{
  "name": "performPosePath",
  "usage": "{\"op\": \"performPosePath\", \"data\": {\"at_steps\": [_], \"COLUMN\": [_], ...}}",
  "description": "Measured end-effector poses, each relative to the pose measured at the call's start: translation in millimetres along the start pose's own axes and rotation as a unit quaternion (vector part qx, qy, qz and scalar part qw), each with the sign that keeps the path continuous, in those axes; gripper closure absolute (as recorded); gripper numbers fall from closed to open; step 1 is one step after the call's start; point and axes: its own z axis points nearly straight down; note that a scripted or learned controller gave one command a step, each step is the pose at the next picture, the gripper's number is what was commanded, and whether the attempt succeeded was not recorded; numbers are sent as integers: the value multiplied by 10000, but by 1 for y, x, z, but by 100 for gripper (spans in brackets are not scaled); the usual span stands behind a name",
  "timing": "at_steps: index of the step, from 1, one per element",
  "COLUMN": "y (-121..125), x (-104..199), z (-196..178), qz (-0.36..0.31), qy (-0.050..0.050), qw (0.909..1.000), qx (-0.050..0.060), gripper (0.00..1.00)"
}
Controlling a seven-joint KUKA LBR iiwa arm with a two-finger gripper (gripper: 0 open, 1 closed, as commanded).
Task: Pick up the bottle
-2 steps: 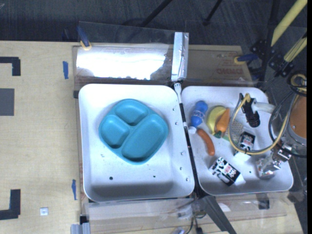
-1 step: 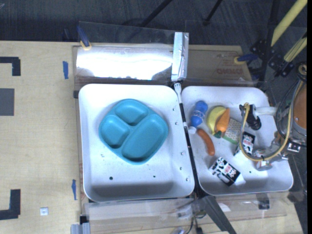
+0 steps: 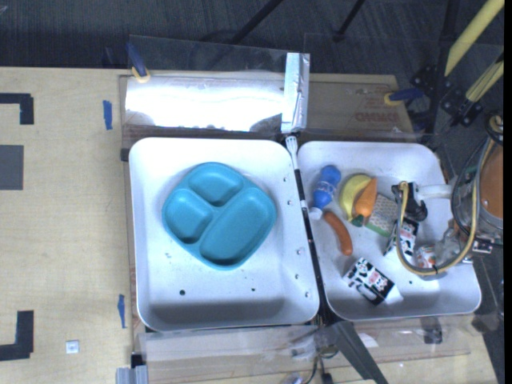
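In the camera view the arm point(image 3: 488, 206) comes in at 3 o'clock, its orange band at the frame's edge, and the jaws point(image 3: 410, 234) hang over the right part of the right bin point(image 3: 460, 294), wrapped in looping cables; whether they are spread or pressed together I cannot tell, and nothing is seen pinched between them. The right bin holds the clutter. The bottle point(image 3: 324, 186) lies at its 10 o'clock corner, just beside the wall shared with the other bin: a small bottle, blue over most of its body with a paler, whitish end pointing toward 7 o'clock, lying on its side and apart from the jaws. Just to its 3 o'clock side sits a yellow banana point(image 3: 354, 190), with an orange carrot-like piece point(image 3: 365, 205) touching it. Below the bottle, toward 5 o'clock, an orange-red sausage-shaped toy point(image 3: 338, 232) lies at a slant. A greenish-grey block point(image 3: 382, 216) rests between the carrot and the jaws. Near the bin's 6 o'clock edge lies a black-and-white patterned box point(image 3: 369, 281), tilted. The left bin point(image 3: 160, 294) holds a blue divided plate point(image 3: 220, 214) with three compartments, set around the bin's middle. Both bins sit side by side on the pale wooden bench point(image 3: 56, 238), with a shiny clear sheet point(image 3: 208, 102) lying at 12 o'clock behind the left bin.
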Motion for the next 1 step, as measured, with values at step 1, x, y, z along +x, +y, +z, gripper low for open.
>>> {"op": "performPosePath", "data": {"at_steps": [1], "y": [6], "x": [3], "z": [9], "qz": [-37], "qy": [114], "qw": [9999], "qx": [-87], "gripper": [100]}}
